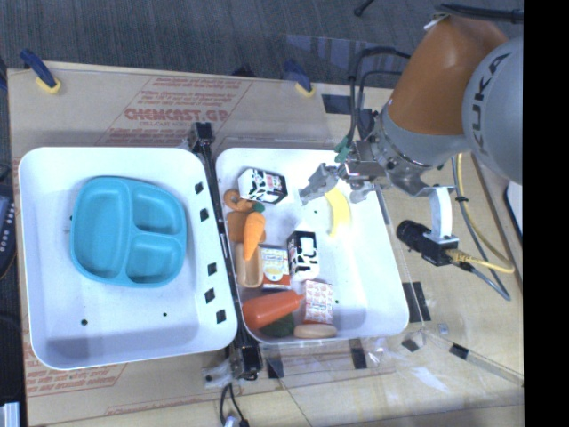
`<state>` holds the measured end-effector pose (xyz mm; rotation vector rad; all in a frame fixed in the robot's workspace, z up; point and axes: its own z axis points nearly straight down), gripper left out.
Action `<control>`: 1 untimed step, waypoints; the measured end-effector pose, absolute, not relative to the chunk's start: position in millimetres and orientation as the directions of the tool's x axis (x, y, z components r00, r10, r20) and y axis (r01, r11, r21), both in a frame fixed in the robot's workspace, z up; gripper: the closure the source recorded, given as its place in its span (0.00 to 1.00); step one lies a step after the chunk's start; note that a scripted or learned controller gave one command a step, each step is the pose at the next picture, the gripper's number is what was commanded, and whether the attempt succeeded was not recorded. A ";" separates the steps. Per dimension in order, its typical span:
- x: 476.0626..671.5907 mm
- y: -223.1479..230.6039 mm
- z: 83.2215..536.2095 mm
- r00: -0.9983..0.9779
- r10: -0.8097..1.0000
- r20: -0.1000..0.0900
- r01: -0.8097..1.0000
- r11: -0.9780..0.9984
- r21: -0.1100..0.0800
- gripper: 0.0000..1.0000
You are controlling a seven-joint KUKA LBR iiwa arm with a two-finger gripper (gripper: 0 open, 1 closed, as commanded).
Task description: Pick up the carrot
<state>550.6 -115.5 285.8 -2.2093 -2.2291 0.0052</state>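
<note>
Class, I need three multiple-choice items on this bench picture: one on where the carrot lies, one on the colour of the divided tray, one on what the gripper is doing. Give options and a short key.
1. Where is the carrot?
A. In the right bin, near its left wall
B. On the divided tray
C. On the cardboard outside the bins

2. What colour is the divided tray in the left bin?
A. Red
B. Blue
C. Yellow

3. Where is the gripper?
A. Clamped on the carrot
B. Over the left bin
C. Over the right bin, beside the banana, apart from the carrot

Key: 1 A, it lies by the bin's left wall. 2 B, the tray is light blue. 3 C, the carrot lies untouched to its left.
</note>
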 end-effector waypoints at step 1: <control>593.7 -101.8 132.4 -0.091 0.996 0.002 0.996 0.091 -0.016 0.00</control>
